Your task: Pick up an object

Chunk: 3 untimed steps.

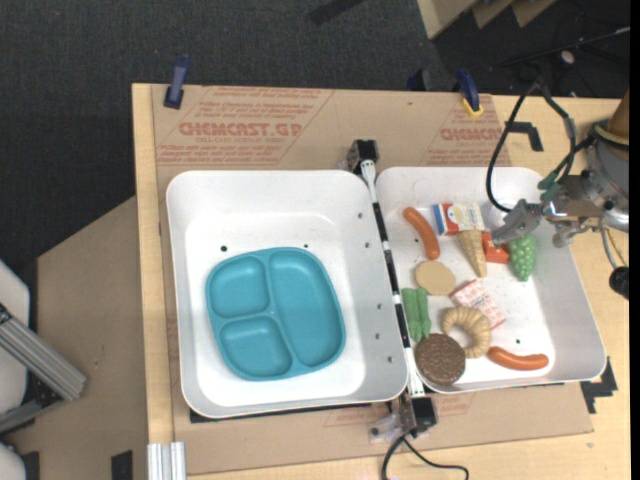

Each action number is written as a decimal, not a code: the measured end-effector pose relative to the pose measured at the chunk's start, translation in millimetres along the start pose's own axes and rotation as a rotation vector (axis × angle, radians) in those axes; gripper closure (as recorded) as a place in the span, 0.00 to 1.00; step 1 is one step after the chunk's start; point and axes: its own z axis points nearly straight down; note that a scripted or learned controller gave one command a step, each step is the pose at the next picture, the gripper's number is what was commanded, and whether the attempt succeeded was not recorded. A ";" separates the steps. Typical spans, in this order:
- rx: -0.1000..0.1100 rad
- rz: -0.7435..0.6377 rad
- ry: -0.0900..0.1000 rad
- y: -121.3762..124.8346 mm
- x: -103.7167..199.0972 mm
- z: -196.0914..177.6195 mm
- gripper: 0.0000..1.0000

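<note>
The right bin (572,298) holds several toy foods: a red hot dog (422,232), a small carton (460,216), a cone (473,253), a tan cookie (435,277), a green pickle (416,313), a pink wrapper (479,298), a pretzel ring (472,326), a brown patty (441,359) and an orange sausage (518,359). My gripper (512,228) reaches in from the right over the bin's upper right part. It hangs just above a green bumpy piece (522,258) and a red-orange block (496,249). Nothing can be seen held in it.
The left bin (200,208) holds a blue three-compartment tray (275,311). A black cable (497,158) loops above the right bin toward the wrist. Both bins rest on a cardboard sheet (240,128), held by blue clamps (178,80) at the back edge.
</note>
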 end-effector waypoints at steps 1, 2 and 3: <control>0.005 -0.002 0.000 81.0 -11.0 118.4 0.00; -0.005 -0.003 -0.002 148.4 -23.2 143.3 0.00; -0.013 0.001 -0.005 125.9 17.3 176.4 0.00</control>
